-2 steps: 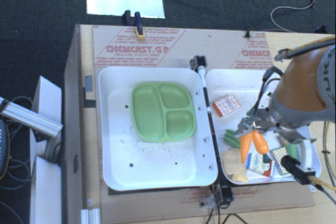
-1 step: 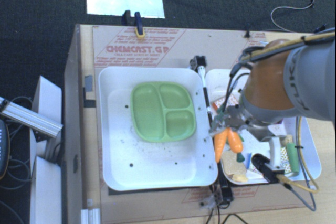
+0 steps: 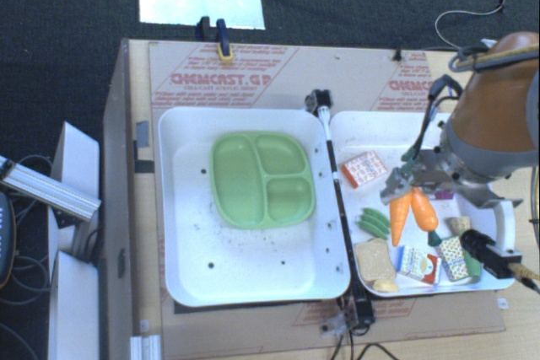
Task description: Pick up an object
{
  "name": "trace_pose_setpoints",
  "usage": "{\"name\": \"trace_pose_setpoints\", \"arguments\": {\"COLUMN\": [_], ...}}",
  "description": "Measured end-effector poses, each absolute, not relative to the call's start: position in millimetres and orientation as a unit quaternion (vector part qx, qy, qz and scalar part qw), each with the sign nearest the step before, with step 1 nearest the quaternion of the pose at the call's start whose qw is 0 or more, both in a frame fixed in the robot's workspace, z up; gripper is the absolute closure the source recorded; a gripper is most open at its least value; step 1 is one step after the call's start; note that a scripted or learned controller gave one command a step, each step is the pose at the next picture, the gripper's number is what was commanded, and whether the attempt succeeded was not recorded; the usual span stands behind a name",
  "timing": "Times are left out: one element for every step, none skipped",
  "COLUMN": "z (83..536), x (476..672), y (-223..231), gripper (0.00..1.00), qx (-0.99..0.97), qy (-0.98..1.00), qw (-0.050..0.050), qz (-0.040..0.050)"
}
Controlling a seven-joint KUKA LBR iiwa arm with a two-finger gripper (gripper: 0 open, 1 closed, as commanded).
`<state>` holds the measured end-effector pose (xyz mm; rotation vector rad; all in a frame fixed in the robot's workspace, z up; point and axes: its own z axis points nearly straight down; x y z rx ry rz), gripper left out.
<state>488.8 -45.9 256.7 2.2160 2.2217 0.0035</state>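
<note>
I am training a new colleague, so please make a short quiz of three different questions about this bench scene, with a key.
1. True or false: the green divided plate lies in the left bin.
2. Which thing lies nearest the gripper? A. slice of bread B. toy carrot C. small red and white box
3. Fill in: the green pea pods lie in the ____ bin.

Key
1. True.
2. B. The toy carrot lies just below the gripper, in the right bin.
3. Right.
</note>
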Motion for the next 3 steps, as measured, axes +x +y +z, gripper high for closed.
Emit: {"name": "trace_pose_setpoints", "arguments": {"z": [243.6,186.9,226.5], "x": [487.2,486.3,504.5], "y": [12.4,14.0,25.4], "gripper": [1.00,1.00,1.00], "qx": [0.705,0.707,0.705], "qy": [0.709,0.708,0.709], "qw": [0.000,0.000,0.000], "qz": [0.0009,-0.0001,0.0006]}}
